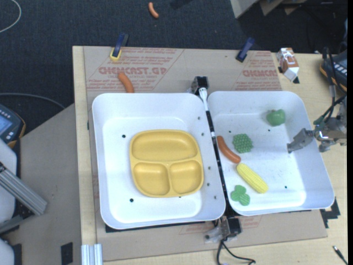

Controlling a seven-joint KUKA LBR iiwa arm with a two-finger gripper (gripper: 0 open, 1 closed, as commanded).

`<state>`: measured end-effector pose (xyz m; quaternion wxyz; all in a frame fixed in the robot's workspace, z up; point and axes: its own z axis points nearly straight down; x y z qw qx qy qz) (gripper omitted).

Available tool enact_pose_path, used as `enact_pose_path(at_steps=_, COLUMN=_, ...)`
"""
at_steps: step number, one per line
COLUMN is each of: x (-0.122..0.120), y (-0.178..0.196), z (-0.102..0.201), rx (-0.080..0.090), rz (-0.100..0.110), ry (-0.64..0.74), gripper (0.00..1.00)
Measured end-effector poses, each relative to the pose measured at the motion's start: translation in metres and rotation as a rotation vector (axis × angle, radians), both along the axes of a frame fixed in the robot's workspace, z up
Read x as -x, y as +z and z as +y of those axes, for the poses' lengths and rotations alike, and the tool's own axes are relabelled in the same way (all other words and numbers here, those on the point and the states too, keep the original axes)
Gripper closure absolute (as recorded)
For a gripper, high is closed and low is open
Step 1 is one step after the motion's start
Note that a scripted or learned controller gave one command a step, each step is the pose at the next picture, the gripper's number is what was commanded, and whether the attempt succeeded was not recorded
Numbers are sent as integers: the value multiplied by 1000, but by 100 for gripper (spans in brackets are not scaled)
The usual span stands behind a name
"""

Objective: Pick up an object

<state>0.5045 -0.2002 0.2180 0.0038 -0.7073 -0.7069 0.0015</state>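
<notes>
The right bin [309, 192] has its clutter along its left side: a hot dog [228, 149] against the dividing wall, a round green broccoli piece [242, 143] just beside it, a corn cob [252, 178] nearer, and a leafy green piece [240, 195] by the near wall. A green pepper [276, 116] sits alone toward the far right. Between these and the right wall the white floor lies bare, wide enough for a way in. The gripper [300, 140] already hangs over that right edge. In the left bin [110, 148] a yellow divided plate [165, 163] takes the middle, leaving a bare strip all round. Another hot dog [126, 82] lies on the board beyond.
</notes>
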Motion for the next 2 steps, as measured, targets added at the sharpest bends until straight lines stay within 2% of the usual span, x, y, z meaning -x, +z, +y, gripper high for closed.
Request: enact_pose_path(at_steps=2, x=1, y=-127, z=-4, rx=0, rz=-2, ry=0, gripper=0)
